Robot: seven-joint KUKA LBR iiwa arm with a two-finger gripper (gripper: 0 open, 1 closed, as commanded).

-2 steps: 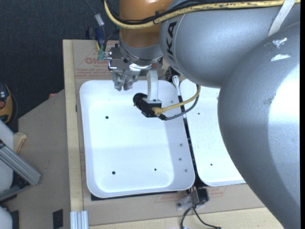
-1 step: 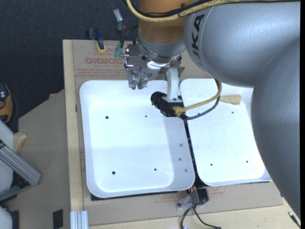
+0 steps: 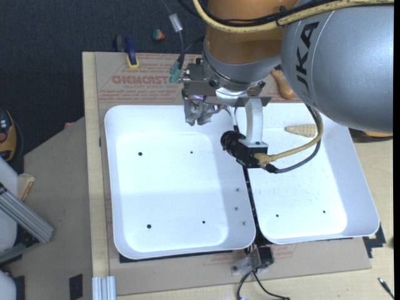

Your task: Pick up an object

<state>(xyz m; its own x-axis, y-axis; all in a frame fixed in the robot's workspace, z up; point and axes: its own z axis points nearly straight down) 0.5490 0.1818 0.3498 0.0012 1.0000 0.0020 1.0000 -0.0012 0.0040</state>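
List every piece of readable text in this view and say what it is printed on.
"CHEMCAST": red print on the brown board under the bins, beyond the left bin.
Smaller red lines beneath it: too blurred to read.
"KA": dark letters on the grey arm, cut off by the arm's curve.
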